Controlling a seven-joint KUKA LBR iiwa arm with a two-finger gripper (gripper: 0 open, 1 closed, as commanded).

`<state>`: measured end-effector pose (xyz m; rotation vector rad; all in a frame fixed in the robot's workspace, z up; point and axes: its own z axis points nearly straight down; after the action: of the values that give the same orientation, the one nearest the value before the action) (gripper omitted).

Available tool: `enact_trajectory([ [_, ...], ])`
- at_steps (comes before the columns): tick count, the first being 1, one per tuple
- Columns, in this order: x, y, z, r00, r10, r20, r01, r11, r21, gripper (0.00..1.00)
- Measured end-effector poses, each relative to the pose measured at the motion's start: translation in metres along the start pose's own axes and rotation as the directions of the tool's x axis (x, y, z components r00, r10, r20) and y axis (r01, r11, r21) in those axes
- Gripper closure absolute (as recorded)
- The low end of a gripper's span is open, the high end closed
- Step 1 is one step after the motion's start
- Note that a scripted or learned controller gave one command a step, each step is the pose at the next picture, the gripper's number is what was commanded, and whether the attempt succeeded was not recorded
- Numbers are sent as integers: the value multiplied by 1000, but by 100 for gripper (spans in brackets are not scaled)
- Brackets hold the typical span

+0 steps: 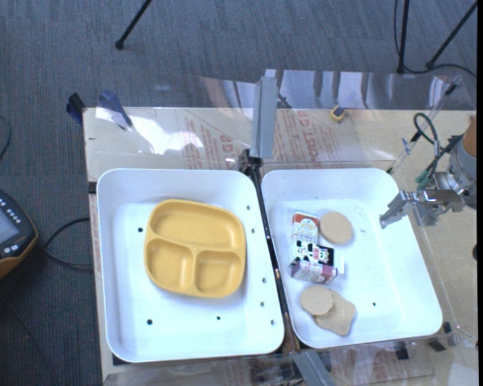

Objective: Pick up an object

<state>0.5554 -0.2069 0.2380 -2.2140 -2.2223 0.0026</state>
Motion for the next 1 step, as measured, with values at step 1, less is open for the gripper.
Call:
enact_trajectory([
  [1,105,31,66,1000,-5,-3,5,1000,6,0],
])
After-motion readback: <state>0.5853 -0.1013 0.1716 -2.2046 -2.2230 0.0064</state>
